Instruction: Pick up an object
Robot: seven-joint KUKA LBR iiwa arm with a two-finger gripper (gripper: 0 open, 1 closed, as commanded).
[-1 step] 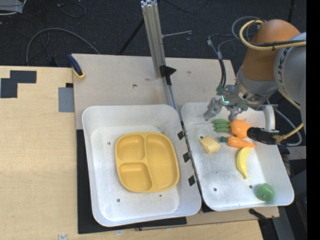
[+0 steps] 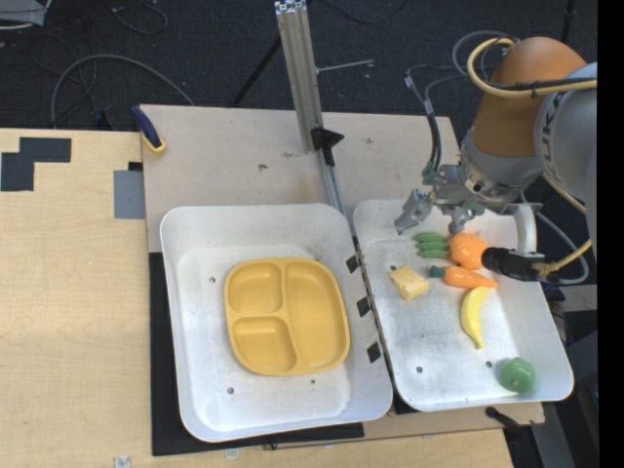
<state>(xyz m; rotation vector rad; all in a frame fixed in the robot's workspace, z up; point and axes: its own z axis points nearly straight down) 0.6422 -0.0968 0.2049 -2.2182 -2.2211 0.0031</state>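
The right bin (image 2: 429,359) holds a green pea pod (image 2: 429,245), an orange fruit (image 2: 468,250), a carrot (image 2: 470,279), a pale yellow cheese wedge (image 2: 409,283), a banana (image 2: 474,317) and a green round fruit (image 2: 516,374). My gripper (image 2: 435,215) hangs over the bin's far edge, just above the pea pod and the orange fruit. Its fingers stand apart and open, with nothing between them.
A yellow divided plate (image 2: 288,315) lies in the left bin (image 2: 195,261). A metal post (image 2: 302,76) rises behind the bins. The right bin's near left part is bare floor.
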